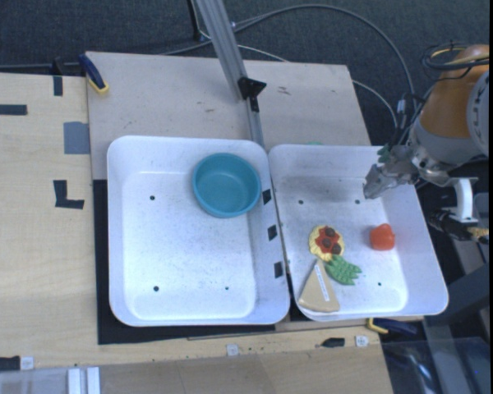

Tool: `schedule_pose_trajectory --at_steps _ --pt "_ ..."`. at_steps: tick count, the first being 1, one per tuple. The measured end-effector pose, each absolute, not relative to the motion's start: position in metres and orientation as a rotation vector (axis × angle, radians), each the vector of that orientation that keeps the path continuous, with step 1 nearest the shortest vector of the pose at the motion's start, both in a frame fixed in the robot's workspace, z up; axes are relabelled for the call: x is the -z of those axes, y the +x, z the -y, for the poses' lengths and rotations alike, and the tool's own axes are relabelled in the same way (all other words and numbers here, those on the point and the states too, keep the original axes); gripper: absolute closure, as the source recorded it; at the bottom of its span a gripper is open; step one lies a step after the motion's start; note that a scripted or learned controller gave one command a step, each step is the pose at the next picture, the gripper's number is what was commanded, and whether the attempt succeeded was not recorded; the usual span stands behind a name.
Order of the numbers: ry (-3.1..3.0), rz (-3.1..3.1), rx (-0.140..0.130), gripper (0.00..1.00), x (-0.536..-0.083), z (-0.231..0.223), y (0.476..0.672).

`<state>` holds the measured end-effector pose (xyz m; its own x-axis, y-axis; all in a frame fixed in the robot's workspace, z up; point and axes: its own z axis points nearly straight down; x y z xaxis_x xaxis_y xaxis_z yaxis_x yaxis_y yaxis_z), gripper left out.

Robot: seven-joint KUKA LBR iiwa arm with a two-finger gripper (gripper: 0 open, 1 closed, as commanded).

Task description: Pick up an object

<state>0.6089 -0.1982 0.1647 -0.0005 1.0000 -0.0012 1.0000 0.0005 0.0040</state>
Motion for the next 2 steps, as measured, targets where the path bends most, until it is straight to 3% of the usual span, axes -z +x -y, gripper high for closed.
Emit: schedule_pose_trajectory --at_steps 1,2 --pt "2.219 -2.220 -0.003 1.00 -0.211 0.198 0.610" --pt "2.217 -2.226 -0.001 1.00 -0.214 0.149 0.599"
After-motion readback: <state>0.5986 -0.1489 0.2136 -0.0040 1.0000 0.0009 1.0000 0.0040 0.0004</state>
